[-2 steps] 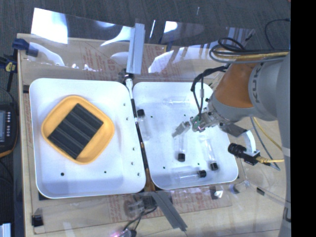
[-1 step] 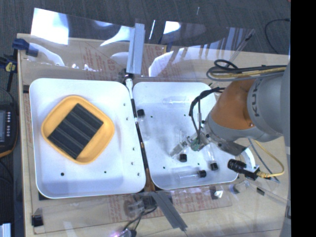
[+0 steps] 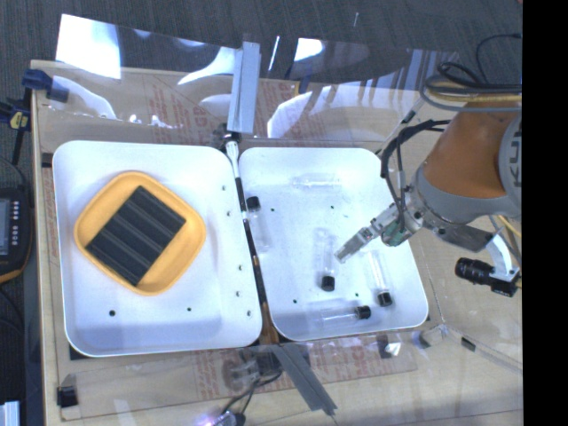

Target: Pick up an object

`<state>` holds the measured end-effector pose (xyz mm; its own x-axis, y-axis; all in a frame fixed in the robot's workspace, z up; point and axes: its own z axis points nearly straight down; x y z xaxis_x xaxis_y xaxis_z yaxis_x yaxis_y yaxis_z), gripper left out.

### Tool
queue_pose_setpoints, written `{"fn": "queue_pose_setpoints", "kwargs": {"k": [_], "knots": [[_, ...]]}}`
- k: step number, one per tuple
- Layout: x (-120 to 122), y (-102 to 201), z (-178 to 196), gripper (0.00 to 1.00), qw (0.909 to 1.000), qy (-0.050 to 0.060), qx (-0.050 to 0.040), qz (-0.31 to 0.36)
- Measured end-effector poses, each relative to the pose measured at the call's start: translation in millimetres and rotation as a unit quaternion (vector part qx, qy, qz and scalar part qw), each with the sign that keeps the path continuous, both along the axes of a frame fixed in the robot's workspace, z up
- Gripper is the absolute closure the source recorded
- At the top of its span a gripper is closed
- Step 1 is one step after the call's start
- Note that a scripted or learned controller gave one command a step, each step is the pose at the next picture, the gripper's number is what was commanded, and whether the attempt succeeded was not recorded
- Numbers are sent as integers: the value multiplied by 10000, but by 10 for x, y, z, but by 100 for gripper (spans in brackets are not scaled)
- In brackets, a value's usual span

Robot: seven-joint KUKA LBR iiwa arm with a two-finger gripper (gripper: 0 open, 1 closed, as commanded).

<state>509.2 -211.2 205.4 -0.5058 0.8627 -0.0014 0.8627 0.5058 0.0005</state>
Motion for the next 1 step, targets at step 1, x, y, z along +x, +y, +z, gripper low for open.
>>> {"fn": "queue_pose_setpoints", "kwargs": {"k": [1], "knots": [[-327, 15, -751, 0, 9989, 24, 13, 461]]}}
